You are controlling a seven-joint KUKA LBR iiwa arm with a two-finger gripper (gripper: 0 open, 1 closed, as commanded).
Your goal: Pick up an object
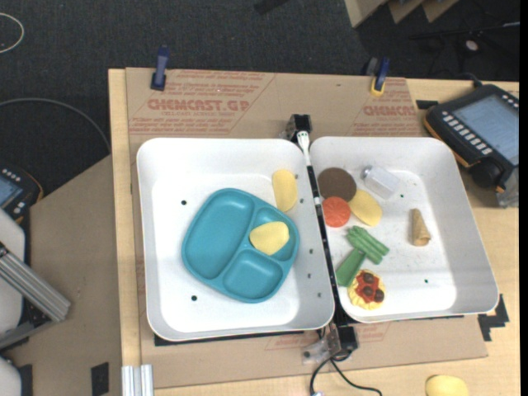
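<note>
1. Nearest my camera, at the bench's front edge, a yellow lemon-like piece [445, 384] lies outside both bins.
2. From my remote seat, looking down at a slant, I see the left bin [157, 221] holding a teal divided plate [216, 242]; a pale yellow toy food piece [269, 237] sits on the plate's right side, and another yellow piece [285, 190] lies just beyond the plate against the bin's right wall.
3. Crowded in the right bin [462, 246] are a brown disc [337, 183], an orange-red round piece [336, 212], a yellow piece [366, 209], a clear wrapped item [379, 181], green bean-like pieces [360, 250], a small pizza slice [366, 289] and a tan cone [420, 228].
4. I judge the tan cone the easiest pick: it lies apart from the cluster, looks like light, rigid plastic, probably a little slick, and wants pinching across its narrow width near the middle.
5. I cannot tell the gripper's state, nor how the cone lies relative to it.
6. A teach pendant [483, 130] rests beyond the right bin.
</note>
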